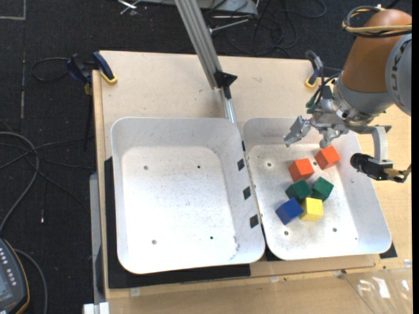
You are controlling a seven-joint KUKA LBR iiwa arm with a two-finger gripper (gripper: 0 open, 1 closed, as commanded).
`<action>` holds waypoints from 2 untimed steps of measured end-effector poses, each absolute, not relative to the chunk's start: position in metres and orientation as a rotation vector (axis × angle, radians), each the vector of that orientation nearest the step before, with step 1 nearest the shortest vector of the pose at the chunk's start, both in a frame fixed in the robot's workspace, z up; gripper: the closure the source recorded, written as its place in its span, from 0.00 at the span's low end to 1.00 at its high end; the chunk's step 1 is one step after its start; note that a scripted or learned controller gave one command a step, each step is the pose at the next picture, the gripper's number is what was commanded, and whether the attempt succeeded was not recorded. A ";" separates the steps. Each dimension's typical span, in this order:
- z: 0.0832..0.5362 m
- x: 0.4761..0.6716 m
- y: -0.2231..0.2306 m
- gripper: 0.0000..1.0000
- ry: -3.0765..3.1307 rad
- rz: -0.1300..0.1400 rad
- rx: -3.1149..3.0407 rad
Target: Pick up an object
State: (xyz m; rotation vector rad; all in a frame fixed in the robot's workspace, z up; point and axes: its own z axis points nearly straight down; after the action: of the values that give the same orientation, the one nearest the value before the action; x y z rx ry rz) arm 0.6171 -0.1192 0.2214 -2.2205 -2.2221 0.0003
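Note:
Several small cubes lie in the right bin point(366, 234). Two orange cubes point(327, 156) point(301, 169) sit toward the far side. Two green cubes point(300, 190) point(322, 188) lie behind a blue cube point(288, 210) and a yellow cube point(313, 209). My gripper point(310, 136) hovers over the bin's far part, just beyond the orange cubes. It is open, its fingers spread apart with nothing between them. The right finger point(325, 138) stands close above the nearer orange cube.
The left bin point(131, 195) lies beside the right one, sharing a middle rim. A slanted metal pole point(200, 34) reaches down to the bins' far junction. Clamps point(105, 69) point(314, 70) sit at the bench's far corners.

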 end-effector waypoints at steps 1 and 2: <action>0.154 0.543 -0.159 0.00 -2.209 0.012 -2.223; 0.123 0.528 -0.159 0.00 -2.246 -0.018 -2.236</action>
State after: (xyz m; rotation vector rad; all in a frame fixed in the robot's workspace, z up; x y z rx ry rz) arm 0.5283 -0.1591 0.1228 -2.2361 -2.2457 -0.0183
